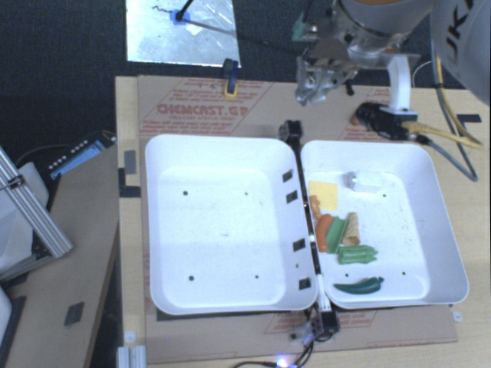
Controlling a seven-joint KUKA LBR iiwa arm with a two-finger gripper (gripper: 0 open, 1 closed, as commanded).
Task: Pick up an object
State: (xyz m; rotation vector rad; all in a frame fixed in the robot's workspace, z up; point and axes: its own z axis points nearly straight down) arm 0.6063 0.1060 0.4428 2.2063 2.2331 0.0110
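- The tool (321, 83) hangs high above the far edge of the table (130, 228), behind the right bin (437, 228), at the end of the grey arm (383, 6) with its orange band.
- Whether the tool is open or closed, I cannot tell: it is seen from above and its tip is blurred. Nothing shows between its tips.
- The things to pick all lie in the right bin, clustered near the wall it shares with the left bin (222, 221).
- A pale yellow square block (324, 195) lies nearest the far side, with an orange carrot-like piece (324, 225) just below it, a green piece (334, 234) touching that, and a tan cone-like piece (351, 228) beside them.
- Nearer the camera lie a green pepper-like toy (357, 254) and a dark green chilli-like toy (360, 285), set a little apart from the rest.
- A clear, faint item (364, 180) sits toward the far wall; what it is cannot be made out.
- Judged step: the approach has not begun; no object is chosen or touched.
- The next move calls for carrying the tool forward over the right bin, lining up above one piece, and descending with room to close. The dark green chilli-like toy looks easiest, since it lies clear of its neighbours.
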